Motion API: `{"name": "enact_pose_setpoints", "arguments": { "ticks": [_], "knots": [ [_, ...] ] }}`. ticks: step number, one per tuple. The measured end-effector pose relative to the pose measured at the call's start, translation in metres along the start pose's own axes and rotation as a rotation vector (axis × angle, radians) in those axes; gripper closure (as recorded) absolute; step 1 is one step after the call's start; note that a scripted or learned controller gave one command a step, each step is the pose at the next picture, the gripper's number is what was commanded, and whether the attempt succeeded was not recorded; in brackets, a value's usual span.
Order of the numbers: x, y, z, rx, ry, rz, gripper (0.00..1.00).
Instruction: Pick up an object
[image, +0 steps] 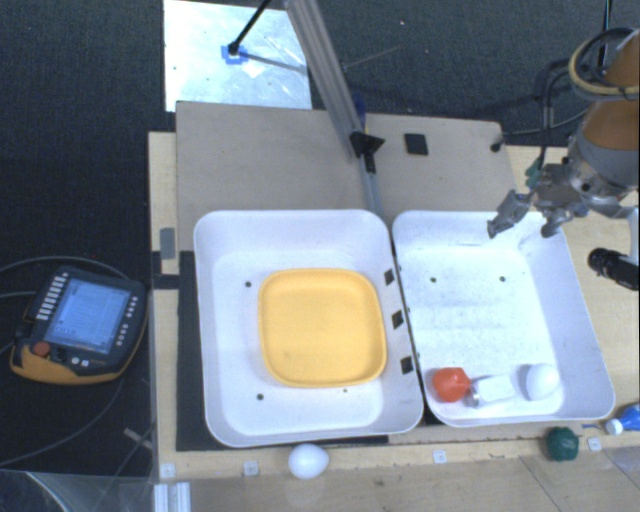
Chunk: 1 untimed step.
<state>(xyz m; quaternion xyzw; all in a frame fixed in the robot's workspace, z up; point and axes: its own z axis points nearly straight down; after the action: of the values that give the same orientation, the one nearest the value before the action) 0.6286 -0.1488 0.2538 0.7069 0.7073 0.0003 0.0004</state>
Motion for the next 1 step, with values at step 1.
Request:
{"name": "enact_pose_setpoints", "arguments": {
  "ticks": [1],
  "knots": [
    [0.0007,-0.0092,0.0467,0.003,0.001,0.0,0.0]
  ]
}}
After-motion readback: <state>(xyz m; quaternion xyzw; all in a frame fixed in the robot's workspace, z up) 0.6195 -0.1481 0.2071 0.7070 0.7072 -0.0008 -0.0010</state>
